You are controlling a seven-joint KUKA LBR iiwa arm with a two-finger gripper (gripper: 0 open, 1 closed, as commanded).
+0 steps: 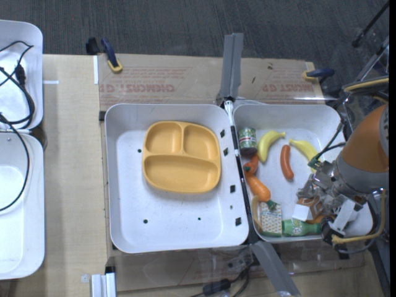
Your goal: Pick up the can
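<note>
the can [247, 139] stands upright just left of the two bananas [270, 143]; the pincer [311, 202] hovers well below-right of the can, grip apparently unreadable.

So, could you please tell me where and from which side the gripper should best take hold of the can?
Probably across the round body of the can, coming from above. It looks upright against the right bin's left wall, so fingers straddling toward and away from the camera seem safest. A banana lies close on its right; the gripper is at the bin's near-right.

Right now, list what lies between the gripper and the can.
In the camera view, a sausage and a banana lie between the gripper and the can.
</note>
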